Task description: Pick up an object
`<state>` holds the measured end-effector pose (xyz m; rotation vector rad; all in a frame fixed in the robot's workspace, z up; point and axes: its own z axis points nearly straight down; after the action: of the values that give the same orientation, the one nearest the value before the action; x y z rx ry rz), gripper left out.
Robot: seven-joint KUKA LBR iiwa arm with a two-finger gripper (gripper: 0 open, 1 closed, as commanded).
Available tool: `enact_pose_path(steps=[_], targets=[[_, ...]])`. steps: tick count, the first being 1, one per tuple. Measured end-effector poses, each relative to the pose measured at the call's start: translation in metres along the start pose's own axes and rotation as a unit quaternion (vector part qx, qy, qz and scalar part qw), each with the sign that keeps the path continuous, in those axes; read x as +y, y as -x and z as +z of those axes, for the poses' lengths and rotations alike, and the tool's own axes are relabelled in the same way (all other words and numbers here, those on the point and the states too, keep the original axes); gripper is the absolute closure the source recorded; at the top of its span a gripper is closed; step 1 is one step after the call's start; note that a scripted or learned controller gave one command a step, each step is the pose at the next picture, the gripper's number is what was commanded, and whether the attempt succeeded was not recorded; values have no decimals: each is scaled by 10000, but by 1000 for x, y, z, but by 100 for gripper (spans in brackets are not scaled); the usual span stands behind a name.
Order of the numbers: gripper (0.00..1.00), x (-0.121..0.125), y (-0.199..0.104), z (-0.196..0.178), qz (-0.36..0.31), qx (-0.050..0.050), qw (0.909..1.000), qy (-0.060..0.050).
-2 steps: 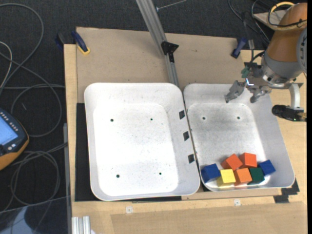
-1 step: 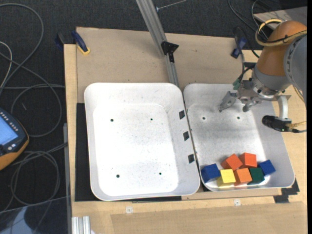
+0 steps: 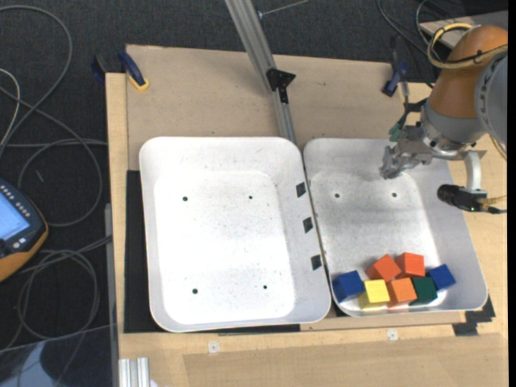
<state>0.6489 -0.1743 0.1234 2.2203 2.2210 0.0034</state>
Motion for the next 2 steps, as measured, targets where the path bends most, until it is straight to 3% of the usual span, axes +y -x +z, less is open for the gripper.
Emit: enact_pose_path(steps=[2], targets=[[100, -6, 4, -113, -3, -15, 10000, 32]])
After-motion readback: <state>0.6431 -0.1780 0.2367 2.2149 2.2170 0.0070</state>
